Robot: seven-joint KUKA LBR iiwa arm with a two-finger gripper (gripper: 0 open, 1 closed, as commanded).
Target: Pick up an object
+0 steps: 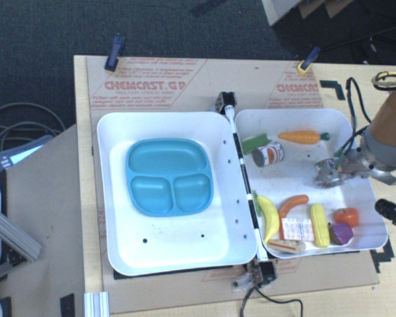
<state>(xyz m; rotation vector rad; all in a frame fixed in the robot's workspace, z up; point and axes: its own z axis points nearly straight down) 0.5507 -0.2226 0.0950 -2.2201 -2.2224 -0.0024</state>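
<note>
Approach step of the pick, nothing lifted yet by the look of it. Gripper [328, 172] low inside right bin [356, 123], well to the right of the can [270, 154] and a touch nearer the camera, over bare white floor. Nothing seen in its grasp; open or clenched state too small and blurred to read, cannot tell. Candidate things all in the same bin as the can: green piece [254, 142] touching the can on its left, carrot [300, 137] just right of and behind the can, sausage [293, 205] in front of the can and slightly right, banana [269, 218] straight in front of the can by the bin's left wall, corn [319, 224] further front-right of the can, red-and-white packet [297, 230] between banana and corn, tomato [346, 215] and purple piece [342, 233] far front-right of the can, a bun-like item [285, 246] at the front rim, identity unclear. Left of the can, across the divider, left bin [109, 177] with blue divided tray [169, 176]. Probably a miss if closed here, no object beneath. Next move, as a judgement: shift toward the carrot or the sausage, the two nearest, align across the narrow width, descend to the floor, close, lift. Risk: round things rolling off, crowded front row hard to isolate.
</note>
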